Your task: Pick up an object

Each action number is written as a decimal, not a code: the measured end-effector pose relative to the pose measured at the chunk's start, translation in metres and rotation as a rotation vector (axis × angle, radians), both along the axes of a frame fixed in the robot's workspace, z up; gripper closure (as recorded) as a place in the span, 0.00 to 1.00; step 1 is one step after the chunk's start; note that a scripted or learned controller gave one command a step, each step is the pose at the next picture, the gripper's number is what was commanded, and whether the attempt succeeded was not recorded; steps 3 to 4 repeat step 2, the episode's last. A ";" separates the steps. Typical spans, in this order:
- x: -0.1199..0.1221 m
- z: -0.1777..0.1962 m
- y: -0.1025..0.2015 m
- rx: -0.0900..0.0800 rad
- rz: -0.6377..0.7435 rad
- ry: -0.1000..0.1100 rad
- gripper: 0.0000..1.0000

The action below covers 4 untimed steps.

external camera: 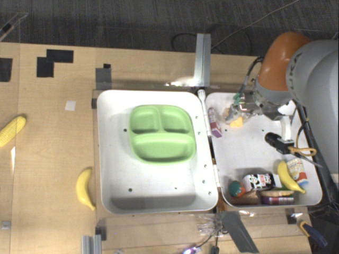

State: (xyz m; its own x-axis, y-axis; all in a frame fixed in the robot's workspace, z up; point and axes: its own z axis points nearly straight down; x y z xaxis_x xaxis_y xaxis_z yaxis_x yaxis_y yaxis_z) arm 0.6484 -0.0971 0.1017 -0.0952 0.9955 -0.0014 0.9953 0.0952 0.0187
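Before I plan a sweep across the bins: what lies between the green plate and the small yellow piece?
In the camera view: the bins' adjoining walls and a purple tube inside the right bin.

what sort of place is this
Most likely a robotics lab bench, not a kitchen: a grey robot arm reaches over a white bin holding a banana, beside a second bin with a green divided plate.
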 end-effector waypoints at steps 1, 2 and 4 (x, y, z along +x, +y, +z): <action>0.003 0.085 0.081 0.000 0.107 0.011 1.00; -0.003 0.107 0.033 -0.003 0.144 0.012 1.00; -0.003 0.107 0.033 -0.003 0.144 0.012 1.00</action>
